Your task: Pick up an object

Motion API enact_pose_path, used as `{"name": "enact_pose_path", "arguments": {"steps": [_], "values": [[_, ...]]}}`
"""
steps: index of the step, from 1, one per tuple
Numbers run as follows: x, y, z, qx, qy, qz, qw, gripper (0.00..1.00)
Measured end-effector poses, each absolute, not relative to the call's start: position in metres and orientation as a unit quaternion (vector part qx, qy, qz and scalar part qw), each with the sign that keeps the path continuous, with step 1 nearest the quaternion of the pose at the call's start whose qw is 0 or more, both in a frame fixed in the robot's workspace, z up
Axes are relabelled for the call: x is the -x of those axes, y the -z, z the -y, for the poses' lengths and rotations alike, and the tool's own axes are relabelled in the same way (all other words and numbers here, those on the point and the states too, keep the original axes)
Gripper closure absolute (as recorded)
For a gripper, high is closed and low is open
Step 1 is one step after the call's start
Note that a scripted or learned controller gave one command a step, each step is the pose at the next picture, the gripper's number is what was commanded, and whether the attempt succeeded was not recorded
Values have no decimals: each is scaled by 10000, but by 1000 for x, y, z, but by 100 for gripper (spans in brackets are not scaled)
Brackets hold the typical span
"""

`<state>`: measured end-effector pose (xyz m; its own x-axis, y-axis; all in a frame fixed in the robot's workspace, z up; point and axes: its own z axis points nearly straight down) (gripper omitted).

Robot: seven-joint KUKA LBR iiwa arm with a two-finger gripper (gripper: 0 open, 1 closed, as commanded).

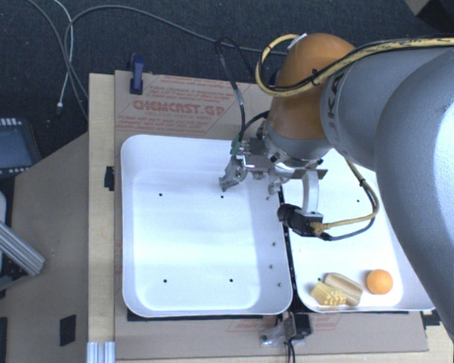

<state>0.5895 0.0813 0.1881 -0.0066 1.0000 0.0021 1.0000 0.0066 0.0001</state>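
My gripper (251,181) hangs over the far right part of the left white bin (191,289), close to the rim it shares with the right bin (363,199). Its two fingers stand apart, open, with nothing between them. In the right bin's near corner lie three things: an orange ball (379,281), a tan bread-like roll (345,283) and a yellow corn piece (327,296). All three rest well in front of the gripper and to its right. The grey arm and orange wrist band (312,83) cover much of the right bin.
A black plug with a yellow cable (305,220) dangles from the wrist over the shared rim. Behind the bins lies a cardboard sheet with red print (178,106) and a blue clip (136,73). Loose cables run across the dark floor at the back left.
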Motion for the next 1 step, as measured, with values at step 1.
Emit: {"name": "enact_pose_path", "arguments": {"steps": [1], "values": [[-521, -188, -72, 7072, -1, 7070, 4, 0]]}}
